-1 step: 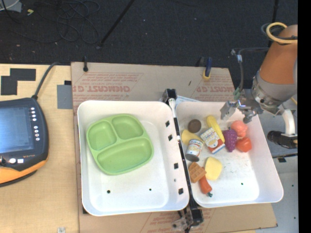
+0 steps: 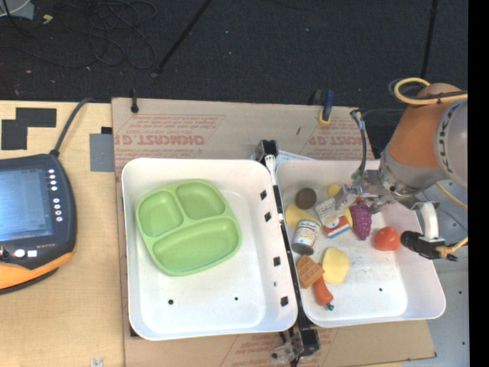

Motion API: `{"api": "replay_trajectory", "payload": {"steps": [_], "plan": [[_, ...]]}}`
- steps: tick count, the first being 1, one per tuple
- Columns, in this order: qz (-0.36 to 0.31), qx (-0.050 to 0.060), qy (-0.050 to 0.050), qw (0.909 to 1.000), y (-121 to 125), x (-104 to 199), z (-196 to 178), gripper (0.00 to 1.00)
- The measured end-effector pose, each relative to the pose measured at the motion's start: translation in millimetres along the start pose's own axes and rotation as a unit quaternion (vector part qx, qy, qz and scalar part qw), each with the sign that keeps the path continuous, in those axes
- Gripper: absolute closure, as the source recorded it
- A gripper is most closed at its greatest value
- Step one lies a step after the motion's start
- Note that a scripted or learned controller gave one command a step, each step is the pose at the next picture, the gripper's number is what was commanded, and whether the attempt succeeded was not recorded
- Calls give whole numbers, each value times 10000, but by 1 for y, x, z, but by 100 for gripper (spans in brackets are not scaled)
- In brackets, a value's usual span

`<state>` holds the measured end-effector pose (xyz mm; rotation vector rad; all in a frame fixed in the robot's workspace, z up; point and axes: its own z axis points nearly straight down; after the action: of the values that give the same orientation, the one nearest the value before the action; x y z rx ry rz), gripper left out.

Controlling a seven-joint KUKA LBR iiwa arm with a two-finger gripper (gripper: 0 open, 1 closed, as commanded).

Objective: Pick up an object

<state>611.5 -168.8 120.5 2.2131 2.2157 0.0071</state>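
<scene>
Camera view puts the arm [image 2: 428,140] at three o'clock for you, bent down over the right bin [image 2: 416,300]. At nine o'clock the left bin [image 2: 195,297] carries a green divided tray [image 2: 189,225]. The right bin holds the toys you can choose from: at its centre a purple grape bunch [image 2: 361,220], a red tomato [image 2: 386,238] toward three o'clock, a yellow piece [image 2: 335,264] and a waffle [image 2: 309,270] toward six, a small can [image 2: 306,235] and a brown ball [image 2: 306,198] toward ten. The gripper [image 2: 365,196] sits just above the grapes, maybe touching them. You cannot tell from this slant how its fingers stand. My reading: nothing is lifted yet; every toy lies on the bin floor. Closing on one and raising it is all left.
</scene>
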Motion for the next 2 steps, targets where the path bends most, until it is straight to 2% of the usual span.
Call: {"api": "replay_trajectory", "payload": {"steps": [1, 2], "plan": [[1, -10, -3, 10000, -1, 0, 5, 0], [6, 58, 18, 10000, 4, 8, 15, 0]]}}
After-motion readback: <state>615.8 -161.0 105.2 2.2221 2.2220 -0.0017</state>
